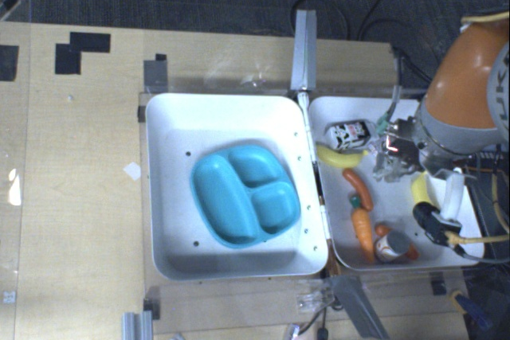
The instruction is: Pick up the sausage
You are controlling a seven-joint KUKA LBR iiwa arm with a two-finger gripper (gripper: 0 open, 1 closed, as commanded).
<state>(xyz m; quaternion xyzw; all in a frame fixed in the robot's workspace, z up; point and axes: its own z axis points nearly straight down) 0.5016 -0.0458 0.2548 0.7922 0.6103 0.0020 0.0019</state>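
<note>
Red-orange sausage point(358, 187) is found in the right bin point(343, 255), between a banana point(338, 158) and a carrot point(363, 229). The hand point(390, 159) is poised just right of it; its state cannot be told. A blue divided tray point(244, 193) is held in the left bin point(171, 171).

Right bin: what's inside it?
The shallow white right bin holds a reddish-orange sausage, an orange carrot, a yellow banana, a black-and-white can and a small red-and-white can. The grey-and-orange arm covers the bin's right part.
</note>
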